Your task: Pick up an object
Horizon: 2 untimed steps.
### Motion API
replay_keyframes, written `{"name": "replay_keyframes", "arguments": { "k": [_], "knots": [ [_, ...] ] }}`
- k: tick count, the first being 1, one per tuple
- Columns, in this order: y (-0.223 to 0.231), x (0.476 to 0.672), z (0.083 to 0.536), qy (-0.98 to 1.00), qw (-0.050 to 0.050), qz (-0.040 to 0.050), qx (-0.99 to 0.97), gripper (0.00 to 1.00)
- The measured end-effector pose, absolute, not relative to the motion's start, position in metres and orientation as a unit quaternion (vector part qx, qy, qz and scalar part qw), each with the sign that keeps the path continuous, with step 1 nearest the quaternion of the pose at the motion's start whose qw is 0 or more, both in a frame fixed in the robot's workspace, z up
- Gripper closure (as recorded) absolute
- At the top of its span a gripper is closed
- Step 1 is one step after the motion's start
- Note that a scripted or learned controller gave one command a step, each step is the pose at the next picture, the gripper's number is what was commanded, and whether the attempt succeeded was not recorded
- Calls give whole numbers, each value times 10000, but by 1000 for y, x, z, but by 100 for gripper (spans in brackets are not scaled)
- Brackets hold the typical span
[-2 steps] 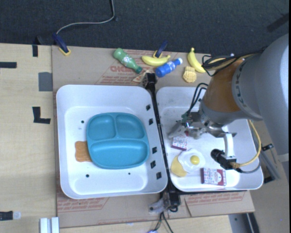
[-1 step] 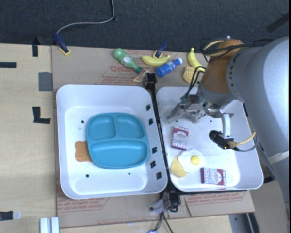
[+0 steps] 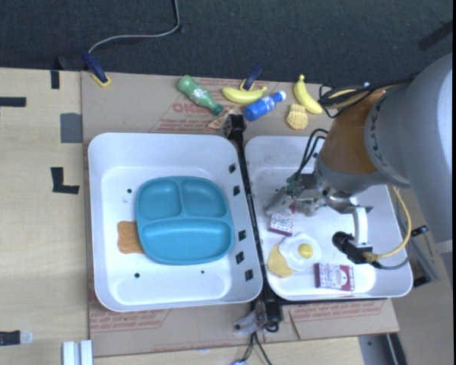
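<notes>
Camera view looks down on the table and its two white bins. The grey arm comes in from the right and hangs over the right bin [image 3: 387, 276], and its hand [image 3: 287, 198] is low in the upper left part of that bin. The metal fingers are spread a little apart, and nothing can be seen between them, so the hand is let go and holds nothing. Just below the hand, toward the near edge of the bin, lies a small white packet with red print [image 3: 282, 223]. It sits right under the fingertips, but it is hard to tell if they touch it. That packet looks like the closest thing to grab, so the hand would only need to drop a bit and slide toward the near side. A little farther the same way lies a toy fried egg [image 3: 300, 252], white with a yellow middle, with a yellow slice [image 3: 277, 263] tucked by its left side. A red and white box [image 3: 335, 277] lies flat near the bin's front edge, farther from the hand, with its long side running left to right. The left bin [image 3: 106, 226] holds a blue tray [image 3: 185, 220] with an orange piece [image 3: 127, 237] peeking out from under it, well apart from the hand.
</notes>
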State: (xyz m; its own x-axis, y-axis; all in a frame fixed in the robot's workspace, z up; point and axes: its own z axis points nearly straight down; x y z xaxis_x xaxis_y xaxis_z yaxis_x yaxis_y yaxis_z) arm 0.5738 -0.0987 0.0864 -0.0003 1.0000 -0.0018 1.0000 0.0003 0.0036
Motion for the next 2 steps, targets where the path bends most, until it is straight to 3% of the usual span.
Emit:
{"name": "replay_keyframes", "arguments": {
  "k": [1, 2],
  "knots": [
    [-107, 609, 107, 7071, 4, 0, 7071, 0],
    [-95, 548, 86, 7071, 11, 5, 7071, 0]
  ]
}}
